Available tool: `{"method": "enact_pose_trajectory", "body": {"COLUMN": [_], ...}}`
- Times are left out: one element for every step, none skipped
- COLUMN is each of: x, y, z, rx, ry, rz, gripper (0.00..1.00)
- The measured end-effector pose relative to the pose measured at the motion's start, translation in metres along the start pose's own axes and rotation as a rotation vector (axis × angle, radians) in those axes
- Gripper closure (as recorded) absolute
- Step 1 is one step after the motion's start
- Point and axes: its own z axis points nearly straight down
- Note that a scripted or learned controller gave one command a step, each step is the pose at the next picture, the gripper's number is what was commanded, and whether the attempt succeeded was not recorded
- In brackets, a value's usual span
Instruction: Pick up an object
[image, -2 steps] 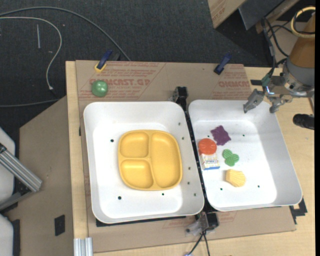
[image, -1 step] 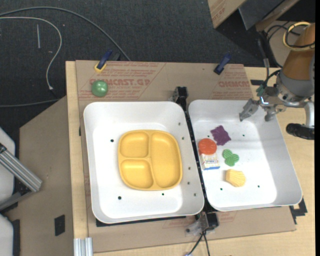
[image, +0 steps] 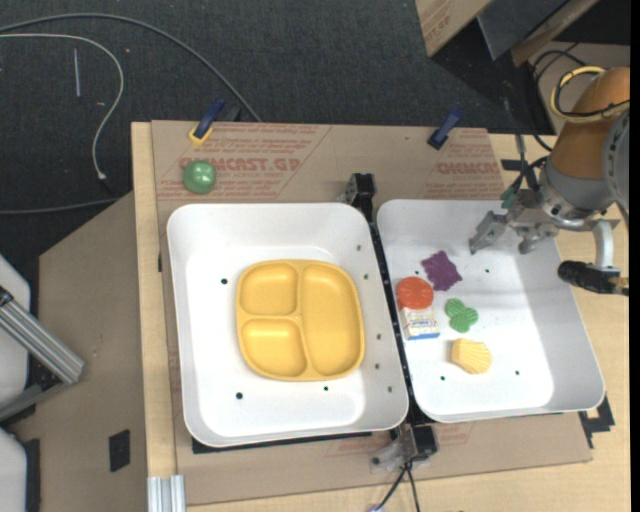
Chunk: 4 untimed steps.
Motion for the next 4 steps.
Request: {"method": "enact_pose_trajectory", "body": {"x": [0.001, 0.001, 0.005, 0.005], "y": [0.000, 0.002, 0.001, 0.006], "z": [0.026, 0.012, -0.051, -0.096], "rx": [0.000, -0.005, -0.009, -0.010], "ry": [0.000, -0.002, -0.003, -0.003], "rz": [-0.001, -0.002, -0.001, -0.001], "gripper": [0.00, 1.00, 1.00, 1.00]}}
